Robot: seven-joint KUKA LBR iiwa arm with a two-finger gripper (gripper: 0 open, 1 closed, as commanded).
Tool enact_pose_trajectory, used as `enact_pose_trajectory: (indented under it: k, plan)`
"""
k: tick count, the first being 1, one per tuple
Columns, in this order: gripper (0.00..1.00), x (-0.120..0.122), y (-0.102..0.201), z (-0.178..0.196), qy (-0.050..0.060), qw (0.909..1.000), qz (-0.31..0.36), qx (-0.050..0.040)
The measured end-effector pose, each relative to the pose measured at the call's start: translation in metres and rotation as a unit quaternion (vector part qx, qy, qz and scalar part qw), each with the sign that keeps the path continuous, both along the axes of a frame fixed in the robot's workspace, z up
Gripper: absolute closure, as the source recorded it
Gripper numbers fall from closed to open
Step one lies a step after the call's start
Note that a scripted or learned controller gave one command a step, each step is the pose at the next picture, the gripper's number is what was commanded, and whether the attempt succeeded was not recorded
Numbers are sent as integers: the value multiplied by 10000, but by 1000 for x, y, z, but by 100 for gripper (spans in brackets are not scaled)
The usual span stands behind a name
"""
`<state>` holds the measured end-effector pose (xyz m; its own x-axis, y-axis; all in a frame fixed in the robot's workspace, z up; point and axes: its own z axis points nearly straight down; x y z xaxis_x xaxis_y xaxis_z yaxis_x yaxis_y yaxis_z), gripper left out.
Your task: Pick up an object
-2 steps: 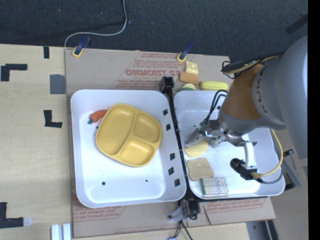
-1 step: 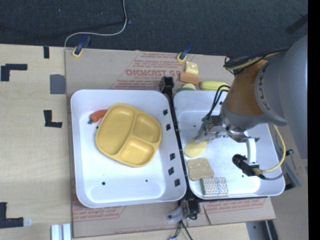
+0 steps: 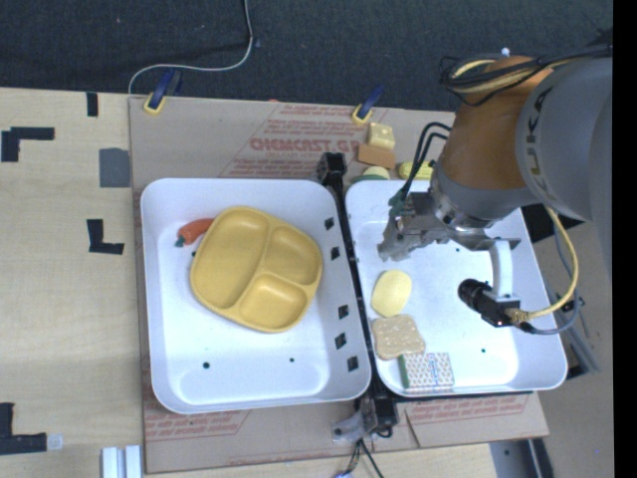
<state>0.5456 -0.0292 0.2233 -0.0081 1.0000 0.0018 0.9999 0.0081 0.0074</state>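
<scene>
Yellow plastic catches our eye first: a pale yellow disc (image 3: 391, 291) lies in the right bin (image 3: 537, 361), just below the end effector (image 3: 395, 246), close enough that we judge it the likeliest thing to be picked. We cannot tell how the end effector stands, since its tip is too small and dark against the bin floor. Further below it sit a tan cracker-like square (image 3: 398, 336) and a speckled block (image 3: 428, 370), grouped near the bin's inner wall, probably where loose items came to rest. Well to its left, the other bin (image 3: 159, 366) carries a yellow divided tray (image 3: 256, 267) that partly covers an orange piece (image 3: 193, 230). The bins sit on a cardboard sheet (image 3: 289, 132) clipped to the wooden surface (image 3: 60, 287); dark fabric (image 3: 299, 18) lies beyond.
</scene>
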Motion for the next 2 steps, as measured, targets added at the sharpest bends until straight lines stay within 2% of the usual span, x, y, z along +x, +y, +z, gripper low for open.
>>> enact_pose_trajectory:
  k: [1, 2]
  plan:
    - [0, -1, -4, -7, 43, 10000, -32, -9]
    - [0, 3, -54, -41, 60, 10000, -58, -19]
